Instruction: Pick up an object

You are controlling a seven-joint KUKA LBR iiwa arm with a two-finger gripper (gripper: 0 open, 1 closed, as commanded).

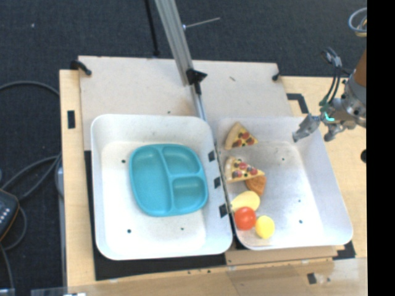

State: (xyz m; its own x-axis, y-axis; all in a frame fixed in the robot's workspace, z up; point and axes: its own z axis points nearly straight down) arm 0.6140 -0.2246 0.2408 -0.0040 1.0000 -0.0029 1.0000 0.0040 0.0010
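Toy food, six pieces: two pizza slices (239,137), tomato (245,218); pincer (316,129) apart, empty.

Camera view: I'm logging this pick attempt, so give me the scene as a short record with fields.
left bin: holds a blue divided tray
right bin: toy food along its left side
food: two pizza slices, a brown piece, a yellow piece, a tomato, a lemon
pincer: over the right bin's upper right edge, holding nothing
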